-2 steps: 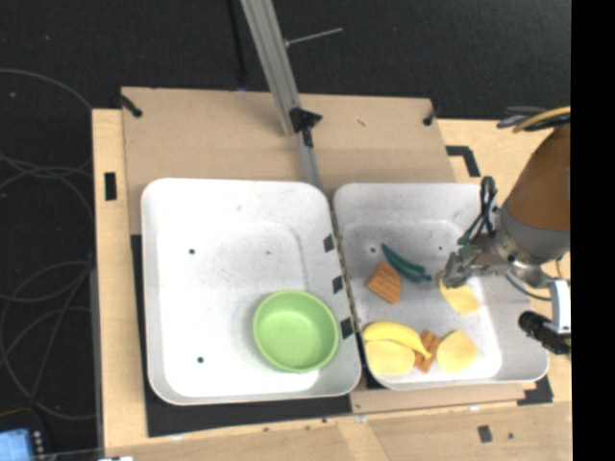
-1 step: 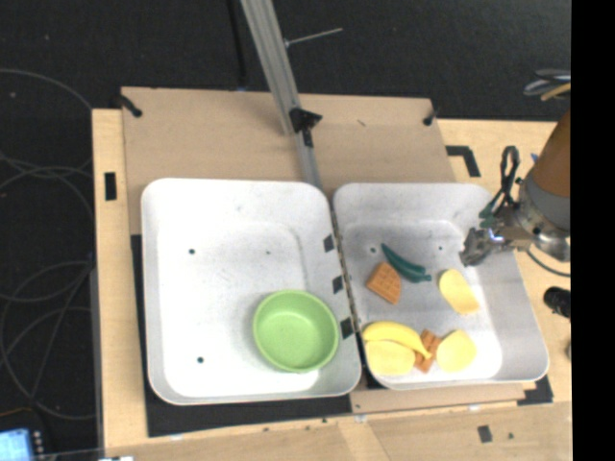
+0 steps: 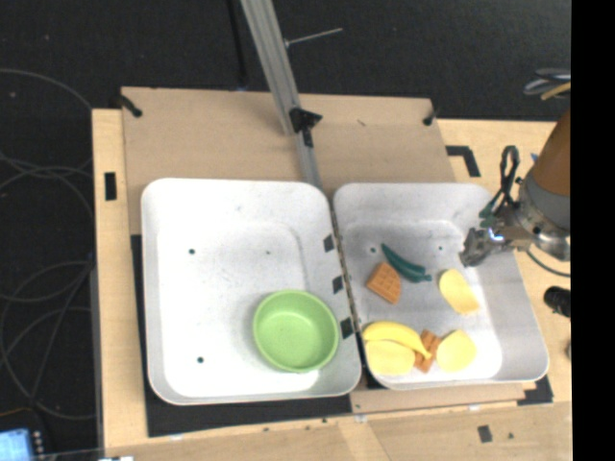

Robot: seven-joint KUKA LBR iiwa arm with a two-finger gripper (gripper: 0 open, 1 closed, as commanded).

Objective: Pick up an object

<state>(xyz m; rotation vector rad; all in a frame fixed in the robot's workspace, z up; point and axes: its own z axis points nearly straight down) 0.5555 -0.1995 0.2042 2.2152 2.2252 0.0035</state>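
Camera view, looking down on both bins. I'm reaching in from the right edge w/ my gripper (image 3: 474, 248) hanging over the upper right part of the right bin (image 3: 404, 205). At this res I cannot tell whether my digits are apart or together; the tip is just a small grey blob. Nothing is showing clamped there, so I'm not claiming a hold.

Using the right bin as landmark: all the likely pick targets are sitting inside it. The pale yellow piece (image 3: 460, 292) is lying just below my gripper, near the bin's right wall, prob the closest candidate. The green pepper-like strip (image 3: 406, 264) is lying near the bin's middle, left of my gripper. The orange waffle-like square (image 3: 384, 282) is just left of and below that strip. Along the bin's bottom edge the banana-like yellow lump (image 3: 388, 346) is resting in the left corner, a small orange bit (image 3: 426, 346) is touching it, and another yellow round piece (image 3: 456, 351) is sitting just right of that.

Left of the right bin, the left bin (image 3: 192, 219) is holding a green bowl (image 3: 295, 329) in its lower right corner, well apart from me.

Progress, as I'm judging it: the pick is not yet done. Every item is lying on a bin floor, none lifted. Left to do: settle over one item, descend, close, lift.
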